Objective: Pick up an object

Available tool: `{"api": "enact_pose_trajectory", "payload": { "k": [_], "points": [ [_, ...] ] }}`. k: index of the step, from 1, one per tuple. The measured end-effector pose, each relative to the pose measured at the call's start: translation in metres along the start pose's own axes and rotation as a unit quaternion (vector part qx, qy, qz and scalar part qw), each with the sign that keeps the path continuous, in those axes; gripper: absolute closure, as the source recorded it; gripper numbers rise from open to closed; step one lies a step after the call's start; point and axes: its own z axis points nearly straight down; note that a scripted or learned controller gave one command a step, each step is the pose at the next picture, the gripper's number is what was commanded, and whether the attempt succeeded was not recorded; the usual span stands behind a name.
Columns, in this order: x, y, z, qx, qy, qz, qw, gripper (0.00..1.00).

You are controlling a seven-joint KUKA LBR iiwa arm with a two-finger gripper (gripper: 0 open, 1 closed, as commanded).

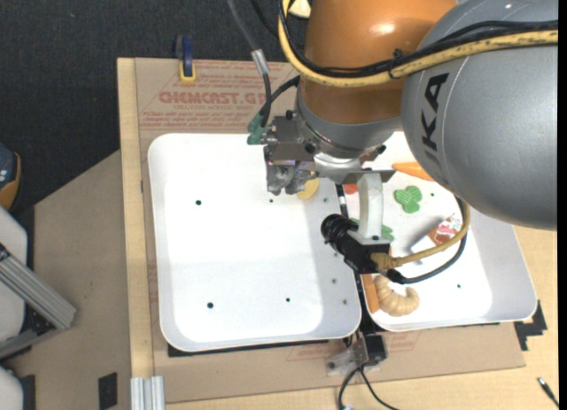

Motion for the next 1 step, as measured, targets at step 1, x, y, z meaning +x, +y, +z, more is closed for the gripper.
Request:
{"api": "enact_pose_trajectory", "payload": {
  "k": [1],
  "points": [
    [-0.031, -0.0034, -0.0416, 0.005, -0.003, 0.002, 1.0, 1.0]
  ]
}}
